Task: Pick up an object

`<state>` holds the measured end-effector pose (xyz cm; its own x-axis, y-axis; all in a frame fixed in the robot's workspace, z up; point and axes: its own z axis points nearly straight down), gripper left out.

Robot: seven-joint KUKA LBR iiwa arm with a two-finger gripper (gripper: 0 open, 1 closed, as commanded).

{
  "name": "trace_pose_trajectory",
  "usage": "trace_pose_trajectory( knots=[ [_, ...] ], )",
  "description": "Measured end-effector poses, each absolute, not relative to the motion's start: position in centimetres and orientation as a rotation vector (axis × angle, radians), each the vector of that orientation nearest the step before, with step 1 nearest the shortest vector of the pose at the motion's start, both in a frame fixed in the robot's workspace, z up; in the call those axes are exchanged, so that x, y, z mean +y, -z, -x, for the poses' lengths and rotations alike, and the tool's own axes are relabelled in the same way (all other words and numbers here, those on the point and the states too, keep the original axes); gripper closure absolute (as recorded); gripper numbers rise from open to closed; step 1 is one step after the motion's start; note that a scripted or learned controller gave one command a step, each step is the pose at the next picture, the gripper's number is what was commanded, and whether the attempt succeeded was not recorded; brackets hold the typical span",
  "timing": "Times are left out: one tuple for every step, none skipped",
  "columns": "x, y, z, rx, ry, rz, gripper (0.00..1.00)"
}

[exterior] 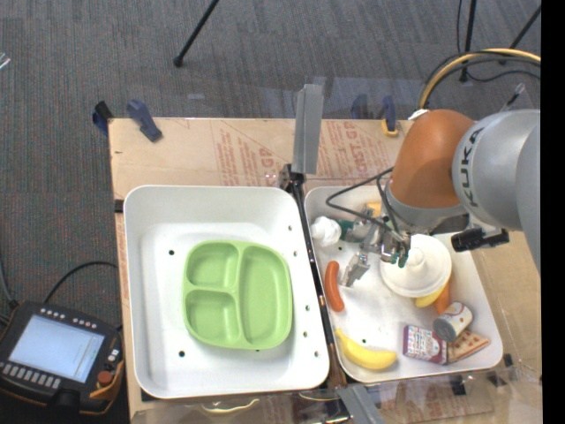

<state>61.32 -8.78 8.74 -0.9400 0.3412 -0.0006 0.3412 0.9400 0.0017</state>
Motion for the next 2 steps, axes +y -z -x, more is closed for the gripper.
trace_pose_trajectory(
  knots=[
    [-15.4,-8.8,-56.5,3.061,-0.001,-0.7,0.0],
    [-10.9,-8.8,-63.0,2.932,-0.001,-1.126,0.0]
  ],
)
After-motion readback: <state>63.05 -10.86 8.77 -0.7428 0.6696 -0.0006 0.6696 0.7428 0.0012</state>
